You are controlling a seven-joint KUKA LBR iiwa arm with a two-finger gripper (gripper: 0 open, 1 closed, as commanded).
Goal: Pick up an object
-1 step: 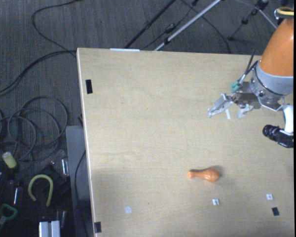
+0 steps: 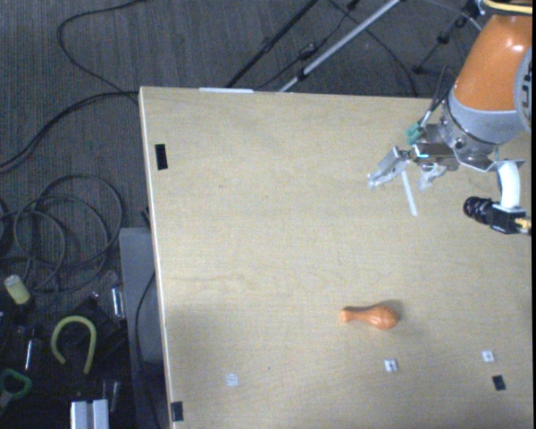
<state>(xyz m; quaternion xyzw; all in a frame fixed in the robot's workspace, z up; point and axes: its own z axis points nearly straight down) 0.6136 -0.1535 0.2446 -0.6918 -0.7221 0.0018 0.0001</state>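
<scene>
An orange pear-shaped object [image 2: 371, 316] lies on its side on the tan board [image 2: 268, 231], toward the front right, with its narrow end pointing left. My gripper [image 2: 402, 184] hangs over the board's far right part, well behind the orange object and slightly to its right. Its fingers are spread open with nothing between them. The grey arm with its orange band [image 2: 496, 61] comes in from the upper right.
Small square markers [image 2: 390, 365] sit near the board's front right, and a black tag [image 2: 161, 156] lies by its left edge. Cables and tools [image 2: 62, 329] lie on the carpet to the left. Stand legs [image 2: 357, 25] cross behind the board.
</scene>
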